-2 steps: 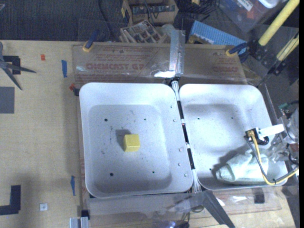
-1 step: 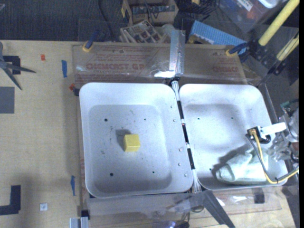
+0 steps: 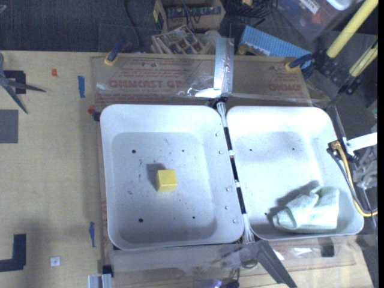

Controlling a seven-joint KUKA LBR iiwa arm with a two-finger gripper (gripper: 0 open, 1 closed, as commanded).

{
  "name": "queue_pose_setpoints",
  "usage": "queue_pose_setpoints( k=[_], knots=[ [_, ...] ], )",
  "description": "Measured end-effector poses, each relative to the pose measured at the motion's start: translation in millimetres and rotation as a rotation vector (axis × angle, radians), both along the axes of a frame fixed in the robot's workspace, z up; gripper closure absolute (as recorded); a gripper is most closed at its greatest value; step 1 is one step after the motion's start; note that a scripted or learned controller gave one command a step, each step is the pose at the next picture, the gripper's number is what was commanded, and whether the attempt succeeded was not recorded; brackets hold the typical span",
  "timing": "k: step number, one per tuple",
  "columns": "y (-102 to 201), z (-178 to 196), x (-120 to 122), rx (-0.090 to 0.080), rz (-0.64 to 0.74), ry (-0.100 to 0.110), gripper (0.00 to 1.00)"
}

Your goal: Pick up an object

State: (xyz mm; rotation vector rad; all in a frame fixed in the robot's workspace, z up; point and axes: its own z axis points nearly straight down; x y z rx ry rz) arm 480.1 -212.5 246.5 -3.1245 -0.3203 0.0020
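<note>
Nearest you, along the bottom edge, a grey metal strut (image 3: 273, 264) slants under the front lip of the two bins, w/ bare wood bench (image 3: 48, 179) spreading off to the left. You've got 2 shallow white bins side by side. Left bin (image 3: 120, 122) holds one small yellow cube (image 3: 167, 180), roughly mid-floor, sitting flat, well apart from every wall; dark specks dot the floor around it. Right bin (image 3: 282, 122) holds a crumpled pale green-white cloth (image 3: 309, 211) in its near right corner, touching or almost touching the front wall; can't tell which.

At the right edge, approx level w/ the right bin's right rim, you see part of the arm's end hardware (image 3: 363, 161): whitish bracket, metal parts, and a yellow cable (image 3: 350, 182) looping down beside the rim. It sits outside the bin floor, well apart from the cube, nearer the cloth but not touching it. Tool state: can't tell from this view; nothing is seen gripped.

Behind the bins, a clear plastic sheet w/ red lettering (image 3: 150, 83) lies across the bench, a yellow clamp (image 3: 111, 57) at its left corner. Blue tape strip (image 3: 81, 86) at far left on the bench.
</note>
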Motion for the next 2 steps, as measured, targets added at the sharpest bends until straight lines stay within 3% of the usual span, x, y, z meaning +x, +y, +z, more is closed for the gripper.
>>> queue_pose_setpoints(
  k=[1, 2],
  knots=[
    [14.0, -34.5, 0.0, 0.002, 0.000, 0.002, 1.00],
    [45.9, 44.0, 0.5, 0.000, 0.003, -0.001, 1.00]
  ],
)
